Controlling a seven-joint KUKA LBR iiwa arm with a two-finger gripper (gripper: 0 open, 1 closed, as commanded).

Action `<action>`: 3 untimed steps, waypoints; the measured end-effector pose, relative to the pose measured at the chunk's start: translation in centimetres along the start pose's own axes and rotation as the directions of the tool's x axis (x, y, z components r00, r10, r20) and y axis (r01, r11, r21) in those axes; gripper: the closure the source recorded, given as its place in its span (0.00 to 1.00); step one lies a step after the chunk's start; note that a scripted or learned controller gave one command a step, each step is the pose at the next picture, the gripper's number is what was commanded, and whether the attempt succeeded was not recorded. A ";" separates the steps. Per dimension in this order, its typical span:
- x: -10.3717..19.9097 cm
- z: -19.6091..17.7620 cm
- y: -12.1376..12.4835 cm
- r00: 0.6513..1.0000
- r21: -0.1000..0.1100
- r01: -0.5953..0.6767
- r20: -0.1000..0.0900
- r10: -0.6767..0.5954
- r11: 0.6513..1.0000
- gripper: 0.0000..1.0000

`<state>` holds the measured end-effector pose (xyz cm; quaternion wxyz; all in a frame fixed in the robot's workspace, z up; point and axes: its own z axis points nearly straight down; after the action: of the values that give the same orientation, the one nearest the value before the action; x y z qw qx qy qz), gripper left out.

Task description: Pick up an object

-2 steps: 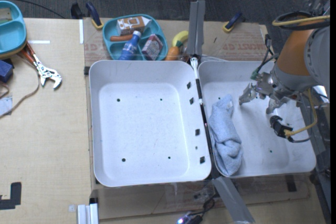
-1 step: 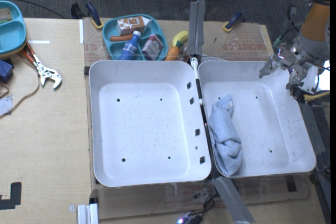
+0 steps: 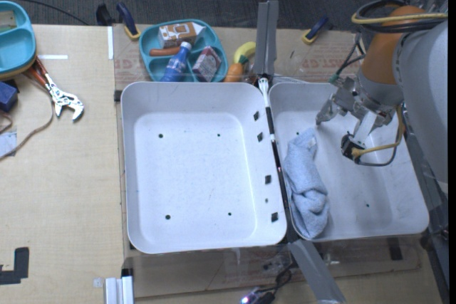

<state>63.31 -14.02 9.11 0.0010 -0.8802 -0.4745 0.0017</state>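
Cloth [image 3: 306, 181]: soft grey fabric, rumpled. Left bin [image 3: 192, 174], right bin [image 3: 374, 189]: smooth matt white plastic. Wrench [image 3: 64, 102], upper left: shiny metal.

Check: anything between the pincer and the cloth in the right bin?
Nothing visible. The pincer is over the right bin; the grey cloth lies along that bin's left wall, with bare white floor between them.
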 end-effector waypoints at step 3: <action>-2.0 -13.8 -4.9 0.996 -0.003 0.084 -0.001 -0.084 0.996 0.00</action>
<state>58.19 -13.02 22.91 0.0001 -0.8595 -0.5111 0.0006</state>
